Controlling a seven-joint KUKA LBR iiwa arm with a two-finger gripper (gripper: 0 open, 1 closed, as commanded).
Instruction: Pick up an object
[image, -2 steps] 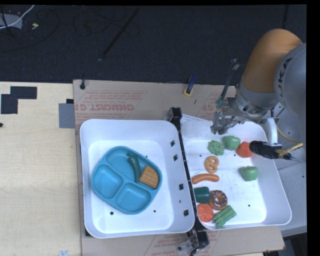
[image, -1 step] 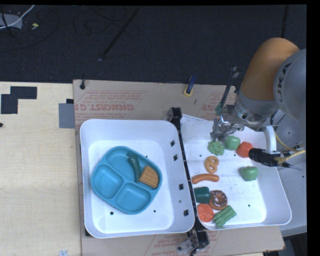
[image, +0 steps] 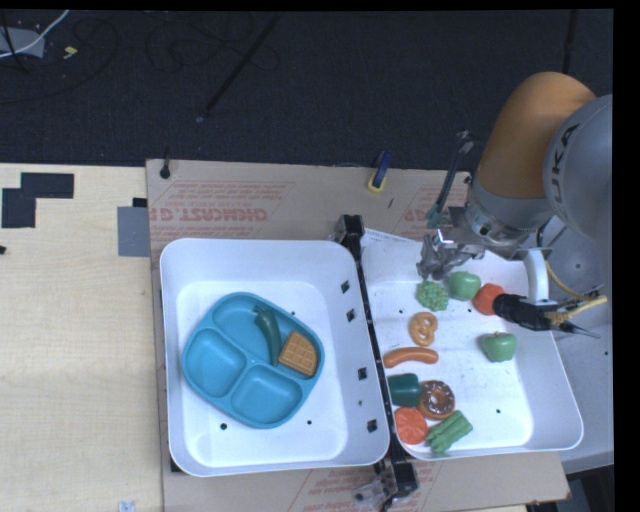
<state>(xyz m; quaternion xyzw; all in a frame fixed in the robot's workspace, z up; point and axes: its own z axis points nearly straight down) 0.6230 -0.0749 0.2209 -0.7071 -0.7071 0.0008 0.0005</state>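
Right bin (image: 560, 420), near to far: toy hot dog (image: 410, 356) is lying with its long axis running 3 to 9 o'clock; pretzel (image: 423, 327) is resting at its 12 o'clock; broccoli (image: 432, 295) is sitting under the gripper (image: 440, 262), finger state impossible to tell.

glossy white plastic bins (image: 200, 262), smooth blue plastic tray (image: 215, 360)

We see 2 white bins (image: 190, 440) side by side on a cardboard sheet (image: 250, 205). A blue clip (image: 379, 172) sits at the cardboard's far edge.
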